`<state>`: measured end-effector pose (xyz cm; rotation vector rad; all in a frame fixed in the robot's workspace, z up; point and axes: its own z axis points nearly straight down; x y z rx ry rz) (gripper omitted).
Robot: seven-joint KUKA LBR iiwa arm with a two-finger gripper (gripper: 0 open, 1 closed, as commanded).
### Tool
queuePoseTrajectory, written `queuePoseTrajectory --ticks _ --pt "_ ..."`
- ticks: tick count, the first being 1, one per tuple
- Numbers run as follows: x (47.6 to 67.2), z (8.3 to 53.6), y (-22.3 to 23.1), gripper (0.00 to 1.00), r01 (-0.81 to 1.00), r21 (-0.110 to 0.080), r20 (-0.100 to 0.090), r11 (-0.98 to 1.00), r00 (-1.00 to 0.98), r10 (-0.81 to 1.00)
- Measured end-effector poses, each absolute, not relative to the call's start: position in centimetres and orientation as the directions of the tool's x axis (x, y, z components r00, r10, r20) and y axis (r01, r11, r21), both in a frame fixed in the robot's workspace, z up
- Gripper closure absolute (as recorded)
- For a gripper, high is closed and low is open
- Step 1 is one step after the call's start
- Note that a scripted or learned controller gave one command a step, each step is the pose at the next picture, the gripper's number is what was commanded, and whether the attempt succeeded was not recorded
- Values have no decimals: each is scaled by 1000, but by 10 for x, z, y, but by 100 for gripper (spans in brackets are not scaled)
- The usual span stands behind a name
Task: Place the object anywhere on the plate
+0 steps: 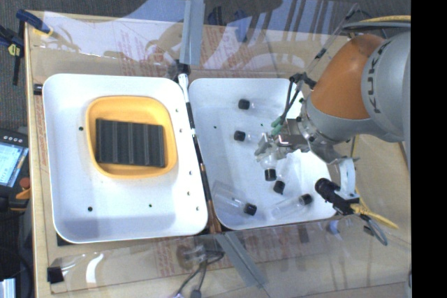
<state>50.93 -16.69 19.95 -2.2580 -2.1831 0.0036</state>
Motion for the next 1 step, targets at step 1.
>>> queuePoseTrajectory --ticks 1 --pt "540 270 -120 100 1000 -2 1 22 -22 1000"
